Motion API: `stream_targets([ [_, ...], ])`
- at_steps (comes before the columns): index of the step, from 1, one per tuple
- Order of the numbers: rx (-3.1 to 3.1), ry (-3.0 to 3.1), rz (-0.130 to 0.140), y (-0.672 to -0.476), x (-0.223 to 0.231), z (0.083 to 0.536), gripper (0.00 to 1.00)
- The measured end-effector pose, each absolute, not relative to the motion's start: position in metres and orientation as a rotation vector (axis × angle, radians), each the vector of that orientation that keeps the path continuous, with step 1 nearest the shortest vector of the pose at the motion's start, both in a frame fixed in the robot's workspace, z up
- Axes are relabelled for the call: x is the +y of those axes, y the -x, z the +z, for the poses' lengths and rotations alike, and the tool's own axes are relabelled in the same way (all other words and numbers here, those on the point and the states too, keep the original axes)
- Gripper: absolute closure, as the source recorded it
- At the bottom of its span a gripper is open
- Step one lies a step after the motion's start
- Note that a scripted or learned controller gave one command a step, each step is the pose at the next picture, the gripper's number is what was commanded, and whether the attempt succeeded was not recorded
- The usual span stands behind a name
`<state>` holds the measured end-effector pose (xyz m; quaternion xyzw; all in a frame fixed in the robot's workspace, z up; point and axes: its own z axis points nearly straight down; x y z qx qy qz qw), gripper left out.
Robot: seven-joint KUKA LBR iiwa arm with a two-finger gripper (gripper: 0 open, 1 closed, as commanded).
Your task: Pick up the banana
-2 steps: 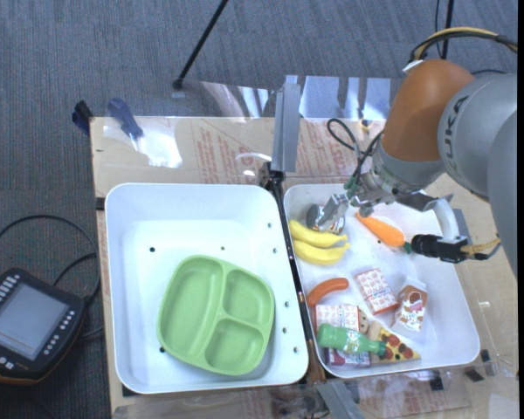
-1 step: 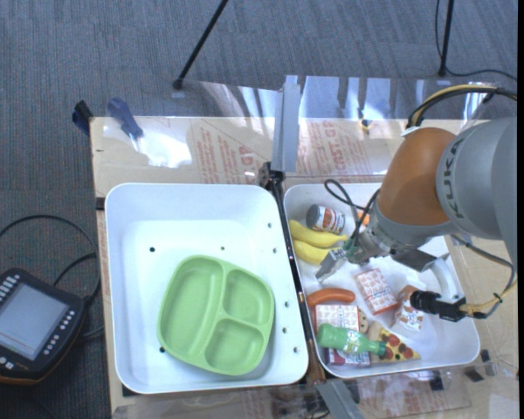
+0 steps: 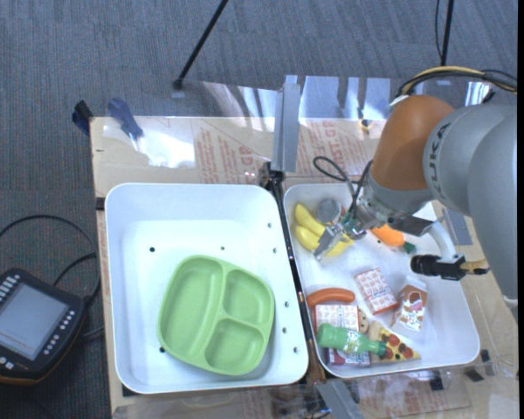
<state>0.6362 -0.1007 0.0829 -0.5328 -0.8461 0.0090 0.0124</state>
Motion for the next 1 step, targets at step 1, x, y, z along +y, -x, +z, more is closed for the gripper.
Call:
stream_targets([
  [1,-2.647,1.668,0.010,-0.6404,-0.0993,0.0942,1.00],
])
